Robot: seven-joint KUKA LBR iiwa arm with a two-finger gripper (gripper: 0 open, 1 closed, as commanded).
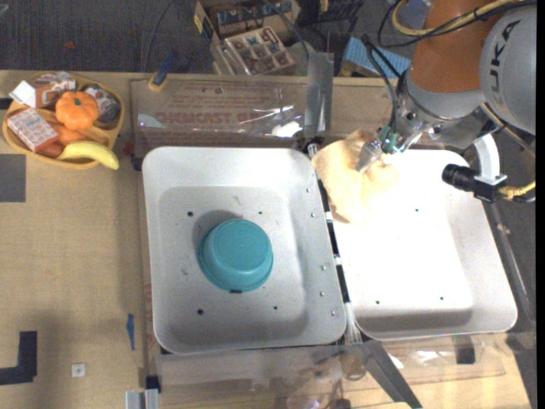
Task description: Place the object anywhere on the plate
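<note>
The hand [379, 152], a small metallic fixture below the grey arm [502, 49] with its glossy orange band, sits at the upper right of the frame, over the upper left corner of the right bin [443, 254]. It touches a pale tan, soft, crumpled cloth-like object [345, 177]; whether it is clenched or released cannot be told. The object drapes over the bin's corner and rim, beside the seam between the two bins. The right bin is a shallow white tray with rounded corners and small dark dots. The left bin [170, 186], alike in form, carries a round, smooth teal plate [237, 254] near its centre, well apart from the object. At the upper left, on the wood-grain tabletop [60, 271], a dish [17, 135] holds an orange pumpkin shape [77, 109] and a yellow banana [89, 152].
</note>
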